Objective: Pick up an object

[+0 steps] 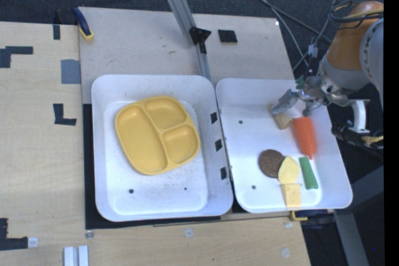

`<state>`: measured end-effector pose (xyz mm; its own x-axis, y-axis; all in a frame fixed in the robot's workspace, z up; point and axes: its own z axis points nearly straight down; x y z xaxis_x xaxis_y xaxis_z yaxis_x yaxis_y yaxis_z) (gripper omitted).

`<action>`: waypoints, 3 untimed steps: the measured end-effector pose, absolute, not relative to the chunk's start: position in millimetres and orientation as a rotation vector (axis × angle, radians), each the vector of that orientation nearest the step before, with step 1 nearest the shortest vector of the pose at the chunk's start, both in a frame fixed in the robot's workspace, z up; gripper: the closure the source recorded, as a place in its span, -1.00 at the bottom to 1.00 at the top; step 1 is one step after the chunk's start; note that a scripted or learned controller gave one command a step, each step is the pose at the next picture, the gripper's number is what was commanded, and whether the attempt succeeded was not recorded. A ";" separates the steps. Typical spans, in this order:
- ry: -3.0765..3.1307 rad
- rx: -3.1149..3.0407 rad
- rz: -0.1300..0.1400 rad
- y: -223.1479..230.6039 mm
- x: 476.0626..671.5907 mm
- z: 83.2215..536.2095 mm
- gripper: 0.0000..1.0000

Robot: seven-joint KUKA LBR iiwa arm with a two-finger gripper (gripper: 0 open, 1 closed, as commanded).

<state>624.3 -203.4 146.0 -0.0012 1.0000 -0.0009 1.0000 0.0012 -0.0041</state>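
Nearest us, yellow blocks (290,180) lie in the right bin (249,196); we cannot tell the claw's (288,106) grip above a tan piece (283,121).

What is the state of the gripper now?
Gripper: low in the right bin, at a tan block; open or shut cannot be told.

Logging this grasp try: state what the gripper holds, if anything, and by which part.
Cannot be told. The gripper is low in the right bin, right at a tan block beside the carrot; no object visibly sits between its fingers.
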 end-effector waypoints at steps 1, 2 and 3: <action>-2.221 -2.217 0.005 -195.0 629.9 90.3 -1.00; -2.225 -2.218 0.003 -195.0 630.8 103.8 1.00; -2.225 -2.222 -0.003 -192.8 635.5 147.1 1.00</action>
<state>635.5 -192.8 147.1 -0.0016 1.0000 -0.0008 1.0000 0.0016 0.0032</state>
